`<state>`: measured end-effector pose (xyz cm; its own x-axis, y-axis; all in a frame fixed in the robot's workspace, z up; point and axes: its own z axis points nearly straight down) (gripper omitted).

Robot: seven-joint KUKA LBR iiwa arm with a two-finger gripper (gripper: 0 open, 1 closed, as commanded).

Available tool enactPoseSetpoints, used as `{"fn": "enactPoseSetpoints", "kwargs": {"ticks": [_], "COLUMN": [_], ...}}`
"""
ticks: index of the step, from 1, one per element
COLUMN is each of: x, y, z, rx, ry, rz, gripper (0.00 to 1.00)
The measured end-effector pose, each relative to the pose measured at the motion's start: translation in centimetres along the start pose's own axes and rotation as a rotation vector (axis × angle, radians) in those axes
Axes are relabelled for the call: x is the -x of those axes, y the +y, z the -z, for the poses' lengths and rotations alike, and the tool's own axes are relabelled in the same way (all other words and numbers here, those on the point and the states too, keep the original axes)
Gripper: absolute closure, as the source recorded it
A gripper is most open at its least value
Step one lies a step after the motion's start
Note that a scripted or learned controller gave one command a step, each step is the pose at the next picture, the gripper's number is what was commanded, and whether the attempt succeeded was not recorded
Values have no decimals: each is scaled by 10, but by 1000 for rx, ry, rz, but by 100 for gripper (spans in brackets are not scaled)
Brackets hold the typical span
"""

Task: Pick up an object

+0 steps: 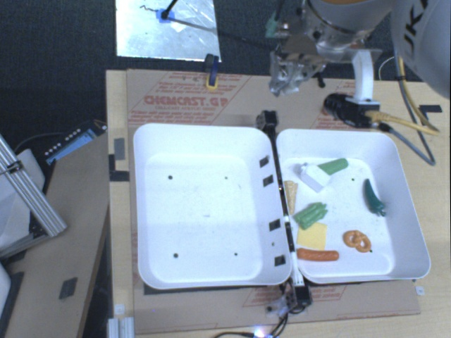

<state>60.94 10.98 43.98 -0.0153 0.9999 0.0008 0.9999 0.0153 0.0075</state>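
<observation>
The right bin [403, 189] holds several small items: a green wedge [332, 166], a white block [311, 177], a dark green pepper [373, 196], a green leafy piece [309, 214], a yellow cheese slice [312, 236], a pretzel [357, 241], a sausage [318, 255] and a tan cone [290, 189]. My gripper [287, 80] hangs high above the bench, behind the far edge of the bins, near their divide. Nothing shows between its fingers.
The left bin [151, 189] lies beside the right one, joined by a black hinge strip [276, 189]. A yellow and blue clamp [211, 72] sits at the bench's back edge. Cables [394, 122] run along the back right. A shiny metal sheet [168, 20] lies on the floor behind.
</observation>
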Motion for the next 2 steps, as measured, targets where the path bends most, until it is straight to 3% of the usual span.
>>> {"fn": "enactPoseSetpoints", "kwargs": {"ticks": [2], "x": [0], "y": [1], "z": [22], "rx": [4], "ry": [0], "rz": [11], "gripper": [100]}}
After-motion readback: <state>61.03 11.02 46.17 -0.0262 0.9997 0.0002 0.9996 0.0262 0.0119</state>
